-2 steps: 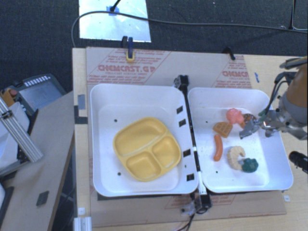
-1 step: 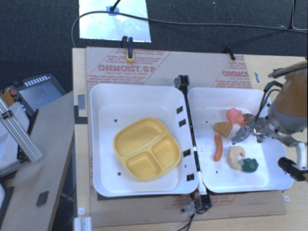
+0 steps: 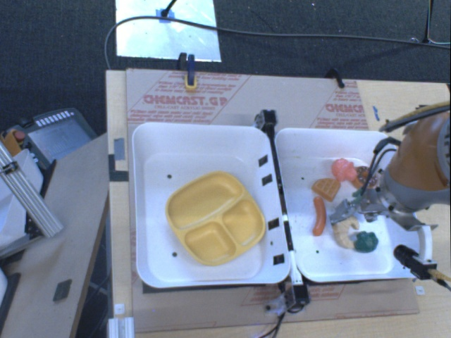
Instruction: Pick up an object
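Two shallow white bins stand side by side on the table [image 3: 116,189], on a sheet of printed cardboard [image 3: 211,97]. The left bin [image 3: 151,189] holds a yellow divided plate [image 3: 215,217] with three compartments; it lies flat, a little turned, near the middle of that bin.

The right bin [image 3: 303,259] holds several small toy foods, all in its middle and right part. A pink round piece [image 3: 343,168] lies toward the far side. Just beside it, nearer to the camera, is a small brown waffle [image 3: 325,188]. Below the waffle lies an orange-red sausage [image 3: 319,216], long and almost upright in the view. To the right of the sausage is a pale beige piece [image 3: 343,235], and touching it on its right is a dark green piece [image 3: 366,241] that looks like broccoli.

The arm [image 3: 419,167] reaches in from the right, over the right bin, with its orange band above the wrist. The pincer [image 3: 350,210] is low over the bin, between the waffle and the pale beige piece, just above the beige piece. Its metal parts are small and blurred here, so I cannot tell how far it is open, and I cannot see any object between its tips. All toy foods seem to lie on the bin floor.

A small clamp [image 3: 189,72] sits at the far edge of the cardboard.
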You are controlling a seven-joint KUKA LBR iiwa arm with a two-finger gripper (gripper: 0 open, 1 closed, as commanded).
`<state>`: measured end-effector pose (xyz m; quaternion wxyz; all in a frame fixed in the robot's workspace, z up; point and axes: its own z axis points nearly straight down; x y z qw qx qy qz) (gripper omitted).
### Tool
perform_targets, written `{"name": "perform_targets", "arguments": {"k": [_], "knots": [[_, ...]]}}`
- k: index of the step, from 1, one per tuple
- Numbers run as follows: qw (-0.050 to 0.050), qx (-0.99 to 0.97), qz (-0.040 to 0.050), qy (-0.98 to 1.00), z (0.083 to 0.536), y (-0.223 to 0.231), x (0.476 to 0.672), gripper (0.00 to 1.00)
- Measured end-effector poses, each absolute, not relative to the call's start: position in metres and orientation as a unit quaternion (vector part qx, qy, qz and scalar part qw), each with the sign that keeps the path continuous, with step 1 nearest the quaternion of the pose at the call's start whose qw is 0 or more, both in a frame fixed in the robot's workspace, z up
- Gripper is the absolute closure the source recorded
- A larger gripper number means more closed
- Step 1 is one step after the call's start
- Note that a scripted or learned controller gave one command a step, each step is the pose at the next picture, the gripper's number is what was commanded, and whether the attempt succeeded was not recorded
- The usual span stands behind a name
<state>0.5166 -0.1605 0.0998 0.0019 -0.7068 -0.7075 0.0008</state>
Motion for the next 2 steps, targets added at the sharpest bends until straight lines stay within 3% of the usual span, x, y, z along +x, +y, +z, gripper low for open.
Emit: {"name": "perform_targets", "arguments": {"k": [1,2], "knots": [[0.001,-0.707,0.0001,-0.708,0.083,-0.160,0.517,0.00],[0.000,-0.707,-0.0003,-0.708,0.094,-0.161,0.518,1.00]]}}
